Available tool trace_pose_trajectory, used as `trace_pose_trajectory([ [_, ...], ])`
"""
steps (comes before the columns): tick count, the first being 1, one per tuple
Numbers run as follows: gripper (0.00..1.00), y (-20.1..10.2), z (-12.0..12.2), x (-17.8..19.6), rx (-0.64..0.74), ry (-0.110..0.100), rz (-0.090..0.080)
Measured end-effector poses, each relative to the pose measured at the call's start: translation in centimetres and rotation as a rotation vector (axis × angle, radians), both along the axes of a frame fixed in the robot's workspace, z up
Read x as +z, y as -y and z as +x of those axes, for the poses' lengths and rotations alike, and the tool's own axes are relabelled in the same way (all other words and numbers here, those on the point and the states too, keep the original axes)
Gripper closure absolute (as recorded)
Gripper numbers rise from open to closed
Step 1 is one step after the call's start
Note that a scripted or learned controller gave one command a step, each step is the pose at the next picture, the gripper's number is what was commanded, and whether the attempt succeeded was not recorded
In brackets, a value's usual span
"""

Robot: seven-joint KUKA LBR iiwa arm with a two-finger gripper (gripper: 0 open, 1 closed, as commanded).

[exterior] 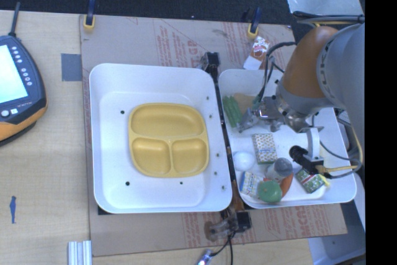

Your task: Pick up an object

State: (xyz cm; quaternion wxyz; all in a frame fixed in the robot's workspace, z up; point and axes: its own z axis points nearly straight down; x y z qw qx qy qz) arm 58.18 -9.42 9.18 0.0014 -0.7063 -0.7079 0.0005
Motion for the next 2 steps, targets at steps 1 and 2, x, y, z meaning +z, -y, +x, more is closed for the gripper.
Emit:
trace_pose_trajectory([
  [1,0.0,1.6,-4.4,0.0,0.002,-0.002,-0.001],
  [2,0.0,2.5,-8.5,0.0,0.004,-0.002,-0.002],
])
